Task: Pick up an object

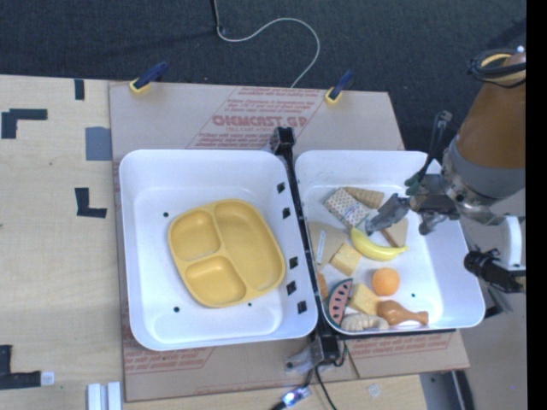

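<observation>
My claw [389, 214] hangs low over the right bin [444, 310], near the middle of it, just above the banana [376, 246]. Whether it is spread or pinched, I cannot tell from this angle; nothing visibly held. Banana lies mid-bin, beside a yellow cheese wedge [345, 259]. Orange ball [385, 280] sits just toward the bin's near edge. Chicken drumstick [400, 315] and watermelon slice [339, 298] lie along the near edge. Left bin [145, 229] carries a yellow divided plate [226, 252], central.
</observation>
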